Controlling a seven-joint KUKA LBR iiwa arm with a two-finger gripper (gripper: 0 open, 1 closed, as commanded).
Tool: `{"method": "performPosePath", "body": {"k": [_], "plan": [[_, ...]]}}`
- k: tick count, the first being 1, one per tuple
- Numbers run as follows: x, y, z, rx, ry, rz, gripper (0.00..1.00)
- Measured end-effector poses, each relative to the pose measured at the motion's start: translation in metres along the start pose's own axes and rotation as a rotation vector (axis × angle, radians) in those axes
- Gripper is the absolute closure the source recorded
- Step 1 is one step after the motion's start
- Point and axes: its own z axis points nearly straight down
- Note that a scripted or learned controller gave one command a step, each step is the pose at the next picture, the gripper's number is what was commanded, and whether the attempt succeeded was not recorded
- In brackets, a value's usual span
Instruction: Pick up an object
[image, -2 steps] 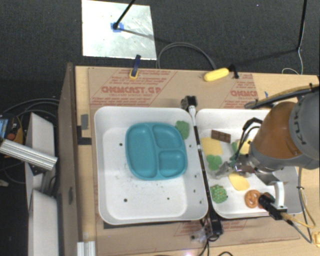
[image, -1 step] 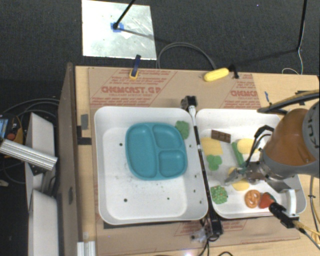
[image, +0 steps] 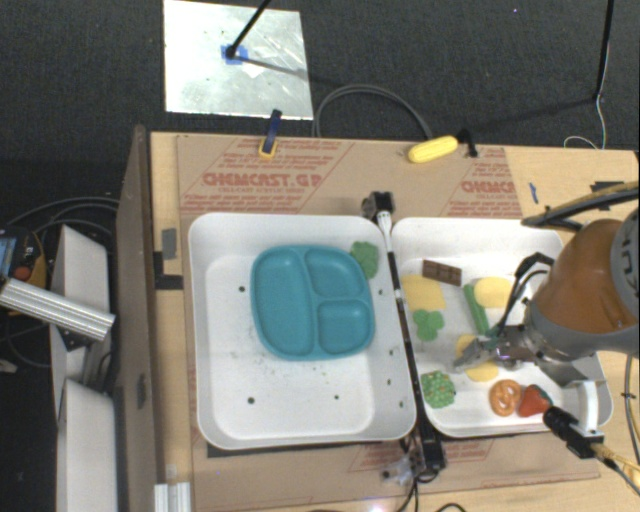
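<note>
- The grey arm (image: 590, 300) is reaching in from the right, its orange band showing above the wrist.
- The gripper (image: 478, 350) is pointing left and downward, sitting low, with its fingers too blurred to read.

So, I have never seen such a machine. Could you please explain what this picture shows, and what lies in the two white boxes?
It is a robot arm, grey and orange, reaching in from the right. One camera looks down from above. The left bin holds a blue divided plate with a green toy at its corner. The right bin holds small toy foods: yellow, green, a brown piece, an orange one. The gripper is low among them; I cannot tell whether it holds anything.
</note>
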Motion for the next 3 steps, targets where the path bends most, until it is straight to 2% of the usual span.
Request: {"method": "performPosePath", "body": {"k": [1, 2, 3], "plan": [[-0.011, 0.089, -0.010, -0.011, -0.004, -0.006, 0.00], [-0.011, 0.085, -0.020, -0.006, -0.002, -0.004, 1.00], [0.037, 0.091, -0.129, -0.013, -0.001, -0.010, 1.00]]}}
